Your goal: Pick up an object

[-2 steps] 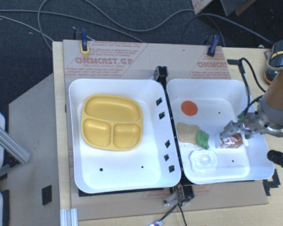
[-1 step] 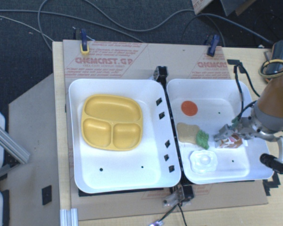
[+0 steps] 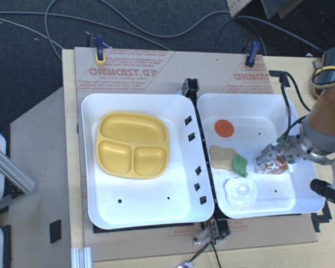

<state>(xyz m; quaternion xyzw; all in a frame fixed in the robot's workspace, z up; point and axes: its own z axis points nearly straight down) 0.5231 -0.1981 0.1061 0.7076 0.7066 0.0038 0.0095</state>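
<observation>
Reaching into the right bin from the right, the tool sits low over a red-and-white packet, its grip impossible to tell, with a green piece, tan slab and orange disc leftward, and "CHEMCAST GP" printed on the worktop.

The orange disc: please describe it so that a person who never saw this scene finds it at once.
Look at the right white bin, where the gripper is. The orange disc lies flat near the bin's far left corner, apart from the other items. It is the only round, plain orange thing; the tan piece and green piece lie nearer the camera.
</observation>
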